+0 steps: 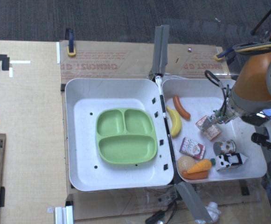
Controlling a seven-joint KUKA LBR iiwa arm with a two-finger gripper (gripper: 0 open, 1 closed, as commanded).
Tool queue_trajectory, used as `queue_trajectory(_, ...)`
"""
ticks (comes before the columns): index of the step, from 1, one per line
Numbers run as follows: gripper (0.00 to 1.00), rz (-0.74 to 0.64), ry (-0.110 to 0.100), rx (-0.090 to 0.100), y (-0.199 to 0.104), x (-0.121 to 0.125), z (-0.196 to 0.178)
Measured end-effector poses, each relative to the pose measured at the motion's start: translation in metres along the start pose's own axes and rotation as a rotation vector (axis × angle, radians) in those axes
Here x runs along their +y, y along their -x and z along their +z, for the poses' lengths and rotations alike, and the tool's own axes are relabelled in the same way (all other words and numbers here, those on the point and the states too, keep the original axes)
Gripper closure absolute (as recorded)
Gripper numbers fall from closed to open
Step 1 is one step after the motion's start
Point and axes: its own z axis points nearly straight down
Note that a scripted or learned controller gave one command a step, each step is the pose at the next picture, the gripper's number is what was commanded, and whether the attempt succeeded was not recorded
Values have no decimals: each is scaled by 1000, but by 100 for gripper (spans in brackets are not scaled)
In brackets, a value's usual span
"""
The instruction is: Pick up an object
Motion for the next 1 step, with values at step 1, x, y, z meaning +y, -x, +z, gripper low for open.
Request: queue_trajectory(1,100,22,-4,3,-48,97,-102)
